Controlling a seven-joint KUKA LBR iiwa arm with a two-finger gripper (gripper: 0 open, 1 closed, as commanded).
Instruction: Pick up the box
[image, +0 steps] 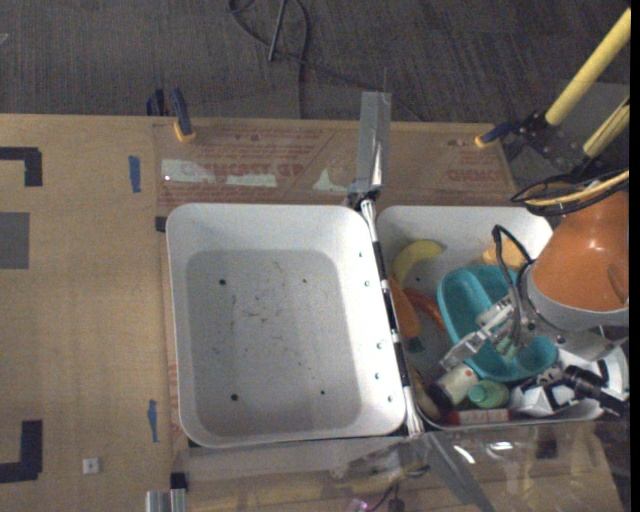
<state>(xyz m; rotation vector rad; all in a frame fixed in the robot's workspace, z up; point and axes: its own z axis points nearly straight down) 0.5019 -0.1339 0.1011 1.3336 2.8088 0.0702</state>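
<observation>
Camera view: the box (492, 318), the teal one by my judgement, lies in the right bin (400, 225) among a yellow fruit (418, 258) and small bottles. My end effector (497, 335) hovers over it; whether it grips, I cannot tell. Lifting remains undone.

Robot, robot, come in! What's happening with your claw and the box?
Gripper down in right bin, over teal box. Box not seen between fingers. Yellow toy and orange toy crowd beside it.
</observation>
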